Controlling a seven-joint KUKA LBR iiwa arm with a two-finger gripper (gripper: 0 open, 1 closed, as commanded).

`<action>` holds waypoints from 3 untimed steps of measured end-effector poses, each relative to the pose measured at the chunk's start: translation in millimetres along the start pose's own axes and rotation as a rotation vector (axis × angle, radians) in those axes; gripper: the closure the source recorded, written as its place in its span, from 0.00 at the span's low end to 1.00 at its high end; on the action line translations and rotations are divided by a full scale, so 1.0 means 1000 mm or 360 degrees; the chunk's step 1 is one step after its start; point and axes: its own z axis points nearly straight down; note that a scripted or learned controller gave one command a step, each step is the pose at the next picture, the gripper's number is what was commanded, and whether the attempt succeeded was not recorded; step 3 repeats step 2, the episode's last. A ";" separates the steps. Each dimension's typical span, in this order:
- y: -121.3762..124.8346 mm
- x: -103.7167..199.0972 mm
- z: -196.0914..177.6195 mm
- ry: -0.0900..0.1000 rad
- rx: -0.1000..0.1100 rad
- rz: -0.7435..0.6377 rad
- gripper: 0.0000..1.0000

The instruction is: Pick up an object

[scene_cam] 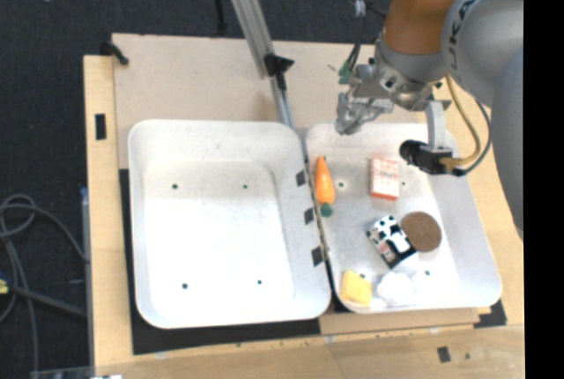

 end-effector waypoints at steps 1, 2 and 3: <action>0.000 0.047 0.008 0.0000 0.0003 -0.0003 1.00; -0.005 0.105 0.016 0.0000 0.0006 -0.0005 1.00; -0.005 0.105 0.016 0.0000 0.0006 -0.0005 1.00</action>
